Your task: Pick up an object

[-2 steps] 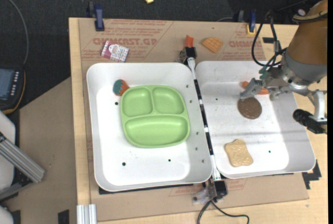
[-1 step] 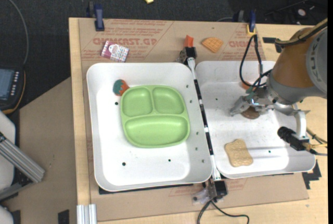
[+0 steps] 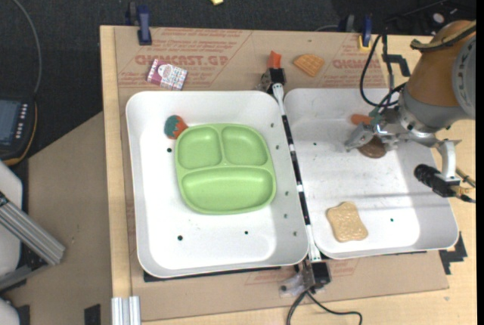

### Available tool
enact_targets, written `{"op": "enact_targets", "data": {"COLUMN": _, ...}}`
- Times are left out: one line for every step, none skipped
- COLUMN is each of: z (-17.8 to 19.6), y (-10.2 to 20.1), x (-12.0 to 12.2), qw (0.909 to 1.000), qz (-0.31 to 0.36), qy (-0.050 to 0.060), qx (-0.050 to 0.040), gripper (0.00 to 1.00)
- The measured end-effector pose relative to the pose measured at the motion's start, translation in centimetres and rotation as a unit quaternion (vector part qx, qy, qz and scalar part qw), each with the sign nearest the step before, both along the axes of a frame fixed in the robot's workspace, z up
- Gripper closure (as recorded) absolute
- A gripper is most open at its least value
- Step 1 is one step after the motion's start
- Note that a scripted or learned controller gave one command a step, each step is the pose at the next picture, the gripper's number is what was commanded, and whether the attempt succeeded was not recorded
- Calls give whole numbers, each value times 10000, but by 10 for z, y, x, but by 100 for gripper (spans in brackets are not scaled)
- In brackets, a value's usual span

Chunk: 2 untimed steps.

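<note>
Brown disc lies in the right bin, directly under the pincer, whose grip cannot be told. Cracker sits nearer the front. Green plate fills the left bin on the table.

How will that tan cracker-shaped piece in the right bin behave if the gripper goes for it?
The cracker lies flat on the right bin, so fingers may struggle to get under its low edges. It looks stiff, thin and probably light, so a push would likely slide it across the smooth floor rather than roll or tip it. Its rounded corners could slip from a pinch.
</note>
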State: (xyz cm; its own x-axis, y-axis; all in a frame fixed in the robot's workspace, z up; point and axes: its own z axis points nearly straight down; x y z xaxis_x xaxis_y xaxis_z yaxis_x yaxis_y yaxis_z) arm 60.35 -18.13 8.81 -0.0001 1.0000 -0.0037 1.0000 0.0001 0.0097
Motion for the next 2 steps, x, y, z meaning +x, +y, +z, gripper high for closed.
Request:
{"op": "enact_targets", "data": {"z": -1, "y": 25, "x": 59, "qw": 10000, "qz": 7, "qy": 70, "qx": -1, "gripper": 0}}
{"op": "enact_targets", "data": {"z": 11, "y": 22, "x": 59, "qw": 10000, "qz": -5, "qy": 42, "qx": -17, "gripper": 100}}
